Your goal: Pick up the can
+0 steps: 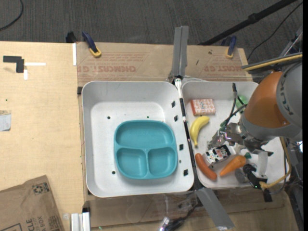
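Note:
The can (219, 154) is small, with a white, black and red label, and lies on its side in the right bin (250, 88), towards the bin's front. My gripper (219, 139) hangs just above and behind it, very close to its top edge. The grey arm with its orange band comes in from the right and hides the bin's right part. I see nothing lifted off the bin floor.
Around the can lie a banana (198, 127), a red sausage-like piece (206, 167) and a carrot (233, 165). A pink box (202, 106) sits further back. The left bin (94, 129) holds a teal divided plate (146, 149).

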